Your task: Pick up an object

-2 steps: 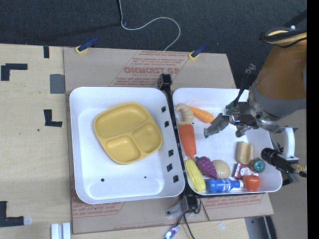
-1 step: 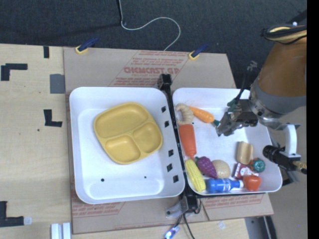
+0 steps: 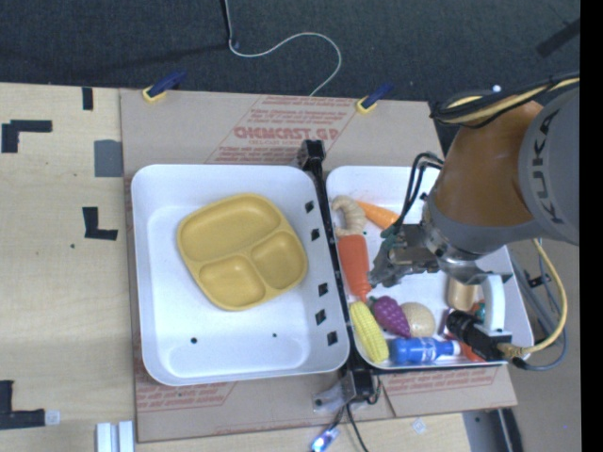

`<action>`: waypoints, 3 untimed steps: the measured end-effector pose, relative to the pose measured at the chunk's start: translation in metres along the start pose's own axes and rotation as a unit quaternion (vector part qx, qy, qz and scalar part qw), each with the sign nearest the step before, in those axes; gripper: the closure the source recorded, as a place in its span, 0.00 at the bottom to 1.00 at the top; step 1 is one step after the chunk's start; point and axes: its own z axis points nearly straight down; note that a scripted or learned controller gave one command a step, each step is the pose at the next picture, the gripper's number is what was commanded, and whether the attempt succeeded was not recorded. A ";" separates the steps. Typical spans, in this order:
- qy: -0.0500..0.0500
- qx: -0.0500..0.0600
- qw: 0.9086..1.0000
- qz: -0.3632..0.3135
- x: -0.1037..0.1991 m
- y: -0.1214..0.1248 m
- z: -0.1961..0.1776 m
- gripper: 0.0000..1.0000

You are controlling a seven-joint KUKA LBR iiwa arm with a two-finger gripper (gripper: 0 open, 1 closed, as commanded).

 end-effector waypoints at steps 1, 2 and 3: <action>0.000 -0.001 1.000 0.001 -0.002 0.001 -0.012 1.00; 0.000 0.000 1.000 0.000 -0.001 0.001 -0.021 1.00; -0.002 -0.007 1.000 0.003 -0.043 0.002 -0.100 1.00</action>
